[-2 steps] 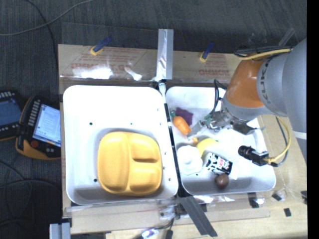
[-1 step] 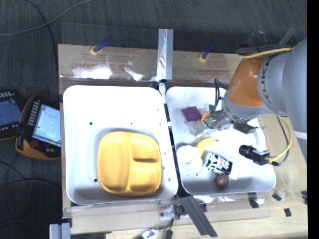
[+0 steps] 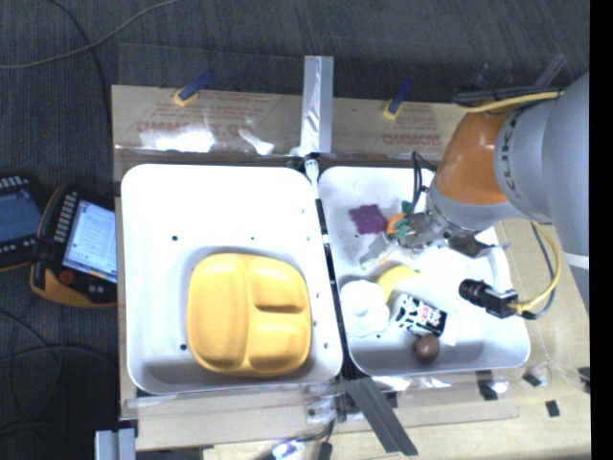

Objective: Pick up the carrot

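Observation:
The carrot [image 3: 395, 223] shows as a small orange piece with a bit of green, in the upper middle of the right bin [image 3: 508, 353]. My gripper [image 3: 391, 241] reaches in from the right and hangs right over it, its metal tip slanting down to the left. The gripper body hides most of the carrot, and I cannot tell whether it is gripped.
In the right bin lie a purple piece [image 3: 365, 218], a white cup [image 3: 363, 304], a yellow item [image 3: 396, 278], a black-and-white object [image 3: 421, 315] and a brown ball [image 3: 426, 349]. A yellow divided plate [image 3: 251, 311] fills much of the left bin [image 3: 153, 218]. A cable [image 3: 536, 295] hangs off the arm.

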Motion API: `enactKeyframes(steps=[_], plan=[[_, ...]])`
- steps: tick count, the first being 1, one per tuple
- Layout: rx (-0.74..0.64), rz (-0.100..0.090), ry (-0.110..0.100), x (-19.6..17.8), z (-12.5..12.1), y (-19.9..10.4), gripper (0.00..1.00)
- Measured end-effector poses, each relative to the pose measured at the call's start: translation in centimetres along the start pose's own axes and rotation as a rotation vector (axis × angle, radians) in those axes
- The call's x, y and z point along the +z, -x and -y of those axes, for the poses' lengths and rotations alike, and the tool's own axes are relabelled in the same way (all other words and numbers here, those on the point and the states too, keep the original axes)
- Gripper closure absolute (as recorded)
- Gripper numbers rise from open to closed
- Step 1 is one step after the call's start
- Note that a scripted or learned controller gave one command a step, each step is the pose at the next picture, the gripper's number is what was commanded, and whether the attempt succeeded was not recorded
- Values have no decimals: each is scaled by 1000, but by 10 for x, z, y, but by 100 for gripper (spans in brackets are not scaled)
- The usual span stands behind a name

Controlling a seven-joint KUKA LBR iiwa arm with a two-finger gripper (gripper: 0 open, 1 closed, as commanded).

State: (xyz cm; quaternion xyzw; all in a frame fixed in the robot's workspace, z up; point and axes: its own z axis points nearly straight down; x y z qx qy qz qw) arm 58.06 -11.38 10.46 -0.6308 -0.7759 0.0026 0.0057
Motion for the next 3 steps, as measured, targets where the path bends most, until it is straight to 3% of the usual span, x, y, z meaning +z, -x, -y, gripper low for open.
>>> enactKeyframes(steps=[1, 2, 3], plan=[[-265, 14, 18, 15, -63, 31, 0], [-265, 14, 21, 5, -65, 31, 100], [-133, 6, 6, -76, -83, -34, 100]])
